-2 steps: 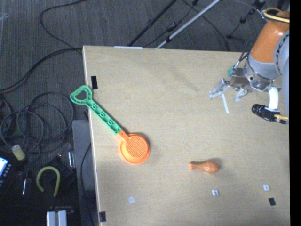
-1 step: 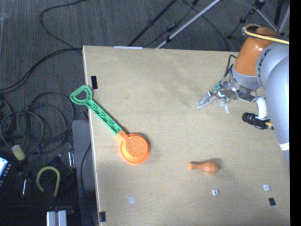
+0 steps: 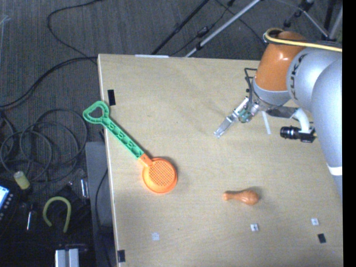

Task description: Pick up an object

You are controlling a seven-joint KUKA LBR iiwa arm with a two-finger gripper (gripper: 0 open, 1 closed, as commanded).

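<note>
A toy strainer (image 3: 157, 175) with an orange mesh head and a long green handle lies flat on the left part of the tan bench top (image 3: 183, 88). A small orange drumstick-shaped piece (image 3: 243, 196) rests lower, right of centre. My gripper (image 3: 221, 130) reaches in from the right, slanting down and to the left, with its tip hanging over bare surface near the middle. It is well above the drumstick piece in the image and far to the right of the strainer. I see nothing at its tip.
The grey arm with its orange band (image 3: 278, 65) takes up the upper right. The bench's left edge (image 3: 105, 149) drops to a floor strewn with cables (image 3: 39, 143) and a green hook (image 3: 55, 210). Small markers (image 3: 255, 227) dot the lower right of the surface.
</note>
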